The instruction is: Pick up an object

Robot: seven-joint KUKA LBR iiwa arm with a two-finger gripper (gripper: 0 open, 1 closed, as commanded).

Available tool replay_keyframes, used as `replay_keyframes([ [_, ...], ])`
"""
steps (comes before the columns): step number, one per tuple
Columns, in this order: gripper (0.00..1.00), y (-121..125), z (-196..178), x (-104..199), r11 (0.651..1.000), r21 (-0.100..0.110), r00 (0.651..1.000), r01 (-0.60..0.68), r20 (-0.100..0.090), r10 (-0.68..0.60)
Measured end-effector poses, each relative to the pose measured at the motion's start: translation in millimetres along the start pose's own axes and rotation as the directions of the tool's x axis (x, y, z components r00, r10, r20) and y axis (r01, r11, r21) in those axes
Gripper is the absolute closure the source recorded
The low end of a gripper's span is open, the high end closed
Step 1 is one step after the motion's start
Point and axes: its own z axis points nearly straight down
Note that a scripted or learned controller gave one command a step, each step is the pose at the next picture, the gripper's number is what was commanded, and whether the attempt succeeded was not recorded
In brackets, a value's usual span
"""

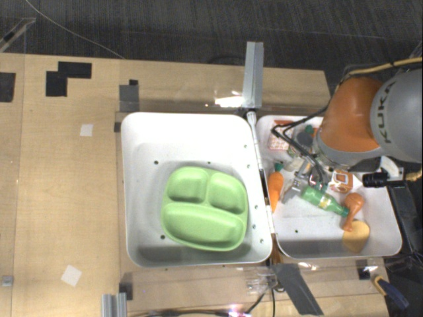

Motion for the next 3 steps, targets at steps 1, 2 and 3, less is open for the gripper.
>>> replay_keyframes([
  [1,0.0,-32.4,-1.7,38.5,0.999,0.0,0.999,-0.046,0.002,0.046],
  [2,0.0,-40.1,-1.8,43.0,0.99,-0.004,0.99,-0.144,0.004,0.144],
  [3,0.0,-60.6,0.4,-20.0,0.989,0.001,0.989,-0.146,0.001,0.146],
])
